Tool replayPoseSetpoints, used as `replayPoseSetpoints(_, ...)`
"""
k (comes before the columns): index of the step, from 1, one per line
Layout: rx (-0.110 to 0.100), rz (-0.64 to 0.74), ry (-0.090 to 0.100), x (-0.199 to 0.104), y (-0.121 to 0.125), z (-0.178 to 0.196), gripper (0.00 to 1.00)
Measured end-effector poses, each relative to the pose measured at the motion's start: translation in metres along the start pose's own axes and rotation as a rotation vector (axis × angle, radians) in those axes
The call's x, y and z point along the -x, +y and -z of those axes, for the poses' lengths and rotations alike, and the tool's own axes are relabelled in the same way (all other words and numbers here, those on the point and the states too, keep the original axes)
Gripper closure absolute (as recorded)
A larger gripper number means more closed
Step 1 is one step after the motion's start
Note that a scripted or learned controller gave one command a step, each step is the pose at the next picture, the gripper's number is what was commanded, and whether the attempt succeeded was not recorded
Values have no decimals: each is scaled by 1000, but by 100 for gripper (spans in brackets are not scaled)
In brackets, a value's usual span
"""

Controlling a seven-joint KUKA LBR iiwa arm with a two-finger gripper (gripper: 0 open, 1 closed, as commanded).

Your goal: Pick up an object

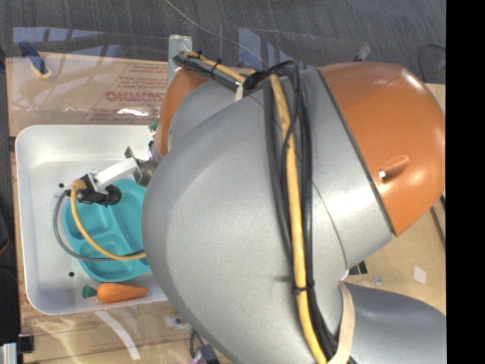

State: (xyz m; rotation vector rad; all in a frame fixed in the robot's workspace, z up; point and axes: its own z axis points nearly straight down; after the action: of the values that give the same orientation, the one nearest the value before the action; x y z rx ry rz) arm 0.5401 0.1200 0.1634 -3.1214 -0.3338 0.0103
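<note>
Carrot [115, 293], one, orange, just beside lower edge of one teal tray [125, 212] inside one white bin [32, 174]; gripper [139, 165] at tray's upper right, open or closed impossible to tell.

I see a teal plastic tray with moulded compartments [114, 232] lying flat in the shallow white bin [34, 165], its three o'clock side hidden. Just beside it at six o'clock, an orange carrot [119, 293] lies sideways, green tip toward nine o'clock.
</note>
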Motion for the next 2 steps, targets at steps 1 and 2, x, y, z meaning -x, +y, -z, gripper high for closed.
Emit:
replayPoseSetpoints(1, 0, -7, 1, 31, 5, 6, 100)
replayPoseSetpoints(2, -1, 358, 3, 14, -3, -71, 100)
